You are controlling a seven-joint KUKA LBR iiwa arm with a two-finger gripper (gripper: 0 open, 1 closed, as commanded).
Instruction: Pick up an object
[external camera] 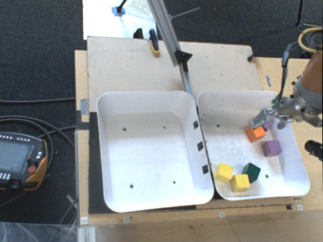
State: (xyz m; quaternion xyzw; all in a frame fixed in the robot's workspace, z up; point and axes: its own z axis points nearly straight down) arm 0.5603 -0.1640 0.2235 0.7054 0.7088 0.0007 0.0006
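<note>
While the right bin (298,183) holds five blocks, the hand (267,121) grips unclear.

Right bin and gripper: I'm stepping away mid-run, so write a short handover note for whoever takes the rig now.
Gripper: low in the right bin, right over the orange block; grasp not confirmed.
Objects, all in the right bin: purple block beside the orange one; two yellow blocks and a green block near the front.
Done: approach.
Left: secure a block and lift it.
</note>
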